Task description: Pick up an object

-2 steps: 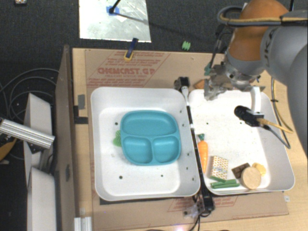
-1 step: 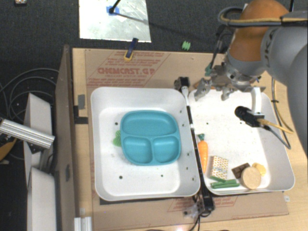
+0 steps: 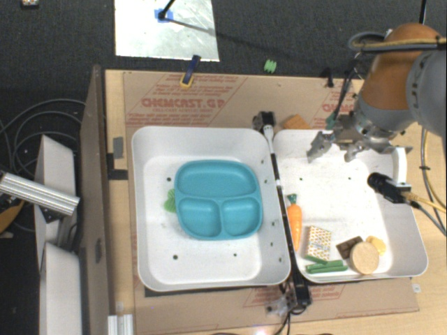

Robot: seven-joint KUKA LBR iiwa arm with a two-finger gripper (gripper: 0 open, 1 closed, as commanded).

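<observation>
A robotics laboratory test cell is indicated. Two shallow white bins (image 3: pixel 209 142) are set side by side on a brown board (image 3: pixel 209 93) printed with red lettering, which serves as the bench top. Dark carpet (image 3: pixel 63 40) is seen beyond the board, with loose black cables (image 3: pixel 35 128) coiled at the left and a sheet of reflective foil (image 3: pixel 164 19) laid flat at the far side. An aluminium extrusion (image 3: pixel 38 194) is mounted at the left, and an industrial arm (image 3: pixel 405 75) is stationed at the right.
</observation>
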